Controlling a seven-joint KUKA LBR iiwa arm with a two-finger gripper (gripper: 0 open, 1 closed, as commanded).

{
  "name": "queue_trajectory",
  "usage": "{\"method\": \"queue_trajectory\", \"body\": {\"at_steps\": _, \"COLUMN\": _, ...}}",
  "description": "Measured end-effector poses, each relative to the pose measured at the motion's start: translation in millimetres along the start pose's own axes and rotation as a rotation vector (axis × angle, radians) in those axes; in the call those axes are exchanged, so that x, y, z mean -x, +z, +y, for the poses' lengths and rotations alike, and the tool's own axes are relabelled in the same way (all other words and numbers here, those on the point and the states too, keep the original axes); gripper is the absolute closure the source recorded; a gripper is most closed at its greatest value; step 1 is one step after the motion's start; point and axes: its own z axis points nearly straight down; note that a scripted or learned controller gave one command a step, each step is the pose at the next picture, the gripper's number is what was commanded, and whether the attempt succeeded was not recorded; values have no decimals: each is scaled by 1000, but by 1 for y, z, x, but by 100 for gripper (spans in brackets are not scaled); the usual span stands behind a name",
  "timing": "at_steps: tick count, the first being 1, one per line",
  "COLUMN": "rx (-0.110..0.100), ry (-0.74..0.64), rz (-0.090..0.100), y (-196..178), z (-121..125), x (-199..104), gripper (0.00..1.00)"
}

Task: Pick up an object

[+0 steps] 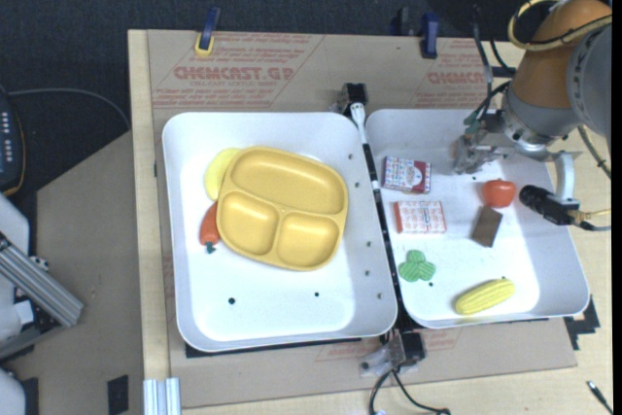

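Worktop point(292, 63) board printed "CHEMCAST G.P". Right bin point(554, 258) far edge: gripper point(473, 154), fingers' state unclear; red tomato point(500, 192), brown block point(487, 226) near.

Red lettering reading "CHEMCAST G.P" is showing on the tabletop point(238, 63), well left of the gripper point(473, 154). A second, cut-off print is showing just above the gripper.

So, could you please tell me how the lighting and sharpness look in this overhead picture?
In the camera view the lighting is even and soft, with only faint shadows beside the yellow tray; the white bins are bright but keep their edges; small items such as the corn look slightly soft, and the gripper is too blurred to read.
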Motion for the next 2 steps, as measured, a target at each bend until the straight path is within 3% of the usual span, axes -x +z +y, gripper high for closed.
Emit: {"method": "queue_trajectory", "body": {"at_steps": 2, "rx": 6, "ry": 0, "rz": -2, "y": -112, "z": -6, "x": -3, "gripper": 100}}
